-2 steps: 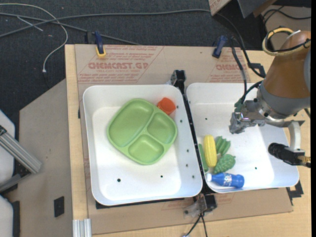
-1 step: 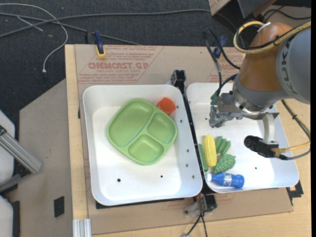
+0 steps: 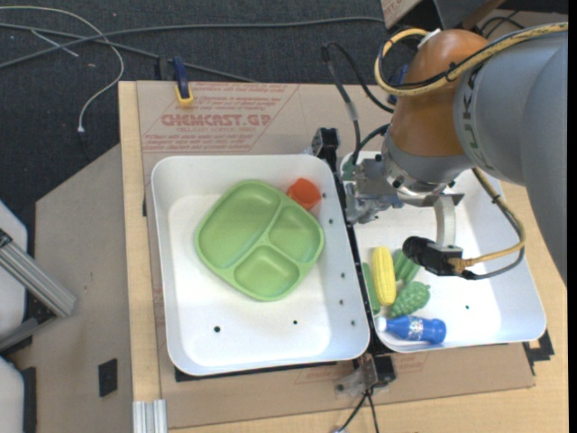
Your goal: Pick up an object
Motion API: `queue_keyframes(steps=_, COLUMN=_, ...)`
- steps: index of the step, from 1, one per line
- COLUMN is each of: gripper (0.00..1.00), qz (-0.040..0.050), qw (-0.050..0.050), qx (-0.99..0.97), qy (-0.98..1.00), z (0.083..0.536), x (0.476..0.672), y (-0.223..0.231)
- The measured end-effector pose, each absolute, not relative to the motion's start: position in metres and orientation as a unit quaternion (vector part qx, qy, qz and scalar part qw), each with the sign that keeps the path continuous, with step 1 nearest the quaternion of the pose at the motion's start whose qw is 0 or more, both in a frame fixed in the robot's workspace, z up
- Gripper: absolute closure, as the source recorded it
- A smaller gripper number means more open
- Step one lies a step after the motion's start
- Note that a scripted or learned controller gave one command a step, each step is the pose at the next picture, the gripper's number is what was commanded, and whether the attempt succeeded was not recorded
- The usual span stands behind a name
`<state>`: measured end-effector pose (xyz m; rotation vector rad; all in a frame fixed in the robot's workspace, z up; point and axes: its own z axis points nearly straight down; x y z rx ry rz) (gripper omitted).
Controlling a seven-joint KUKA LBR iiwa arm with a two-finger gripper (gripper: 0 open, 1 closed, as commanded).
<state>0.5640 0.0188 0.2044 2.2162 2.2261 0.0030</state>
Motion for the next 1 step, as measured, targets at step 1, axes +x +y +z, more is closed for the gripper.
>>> queue_keyframes(steps=1, gripper=1.00, qz=0.0009, qw=0.000, qx=0.705, qy=0.709, z=0.2001, x=0.5727, y=0.0698)
